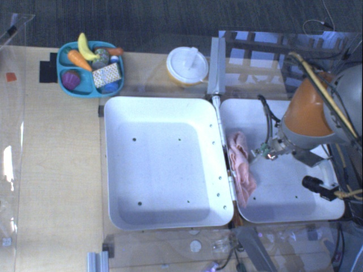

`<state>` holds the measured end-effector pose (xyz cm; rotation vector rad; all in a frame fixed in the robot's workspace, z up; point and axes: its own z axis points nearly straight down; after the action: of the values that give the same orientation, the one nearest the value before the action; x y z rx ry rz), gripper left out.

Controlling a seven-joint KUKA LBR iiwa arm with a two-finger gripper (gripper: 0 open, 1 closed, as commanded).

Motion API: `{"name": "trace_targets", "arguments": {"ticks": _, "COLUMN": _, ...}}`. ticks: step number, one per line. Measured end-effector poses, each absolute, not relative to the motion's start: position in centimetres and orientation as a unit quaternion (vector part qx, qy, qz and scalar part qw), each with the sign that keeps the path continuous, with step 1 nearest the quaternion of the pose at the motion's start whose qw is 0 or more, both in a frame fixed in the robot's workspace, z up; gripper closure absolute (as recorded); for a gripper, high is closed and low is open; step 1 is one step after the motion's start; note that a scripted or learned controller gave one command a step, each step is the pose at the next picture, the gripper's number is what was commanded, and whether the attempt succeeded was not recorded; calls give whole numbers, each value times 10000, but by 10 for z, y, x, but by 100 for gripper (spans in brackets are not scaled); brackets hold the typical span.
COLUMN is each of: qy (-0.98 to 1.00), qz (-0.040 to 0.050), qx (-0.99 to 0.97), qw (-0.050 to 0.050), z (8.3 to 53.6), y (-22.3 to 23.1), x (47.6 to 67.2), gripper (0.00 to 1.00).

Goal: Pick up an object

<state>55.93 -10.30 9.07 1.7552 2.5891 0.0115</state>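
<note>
Position: one camera, fixed up above the bench [51,180], no second view to compare
Facing: looks down at a slant, far bench edge up top
Coverage: pretty wide, gets the left bin [164,163] and right bin [289,200] whole
Arm side: arm [309,115] enters from the right edge

robot lab, arm [309,109], bench bins [164,157]

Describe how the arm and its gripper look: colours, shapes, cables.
The arm is grey and rounded, with a broad orange band flaring like a cone above the wrist. A yellowish cable runs along it, and a thin dark cable loops down toward the gripper, a small metallic assembly with a faint reddish spot.
</note>
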Motion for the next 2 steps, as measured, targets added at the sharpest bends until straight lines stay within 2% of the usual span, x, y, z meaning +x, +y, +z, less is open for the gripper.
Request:
{"name": "trace_targets", "arguments": {"ticks": 1, "qy": 7650, "qz": 17, "qx": 6440, "qw": 21, "z": 186, "y": -65, "x": 558, "gripper": 0}}
{"name": "trace_targets", "arguments": {"ticks": 2, "qy": 7534, "qz": 12, "qx": 6576, "qw": 21, "z": 226, "y": -78, "x": 604, "gripper": 0}}
